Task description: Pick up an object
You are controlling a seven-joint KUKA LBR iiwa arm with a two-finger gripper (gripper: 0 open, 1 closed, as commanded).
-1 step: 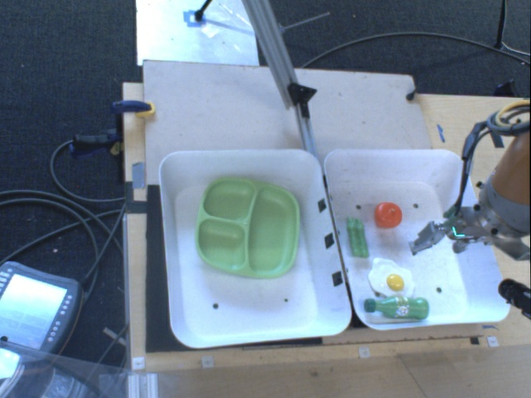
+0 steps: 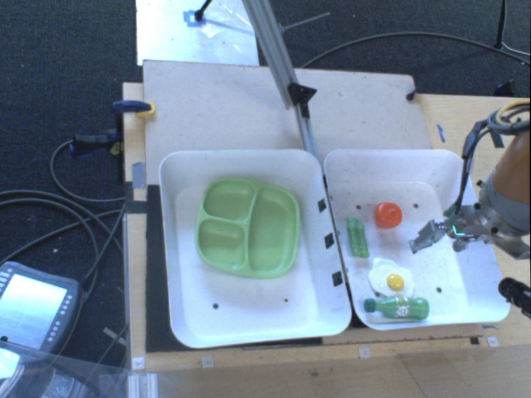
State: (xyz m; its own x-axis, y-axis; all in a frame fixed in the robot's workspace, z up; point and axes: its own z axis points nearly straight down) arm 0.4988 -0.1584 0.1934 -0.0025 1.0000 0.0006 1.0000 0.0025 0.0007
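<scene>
Two shallow white bins side by side on the desk. Left bin: a green divided tray, lying flat near the middle. Right bin: a red-orange ball toward the centre, a small green block just left of it by the dividing wall, a toy fried egg below, and a green bottle lying on its side — just beside the egg, against the near wall. Tool low over the right bin, right of the ball and apart from it — nothing seen between the fingers; released or clenched, cannot tell.
</scene>
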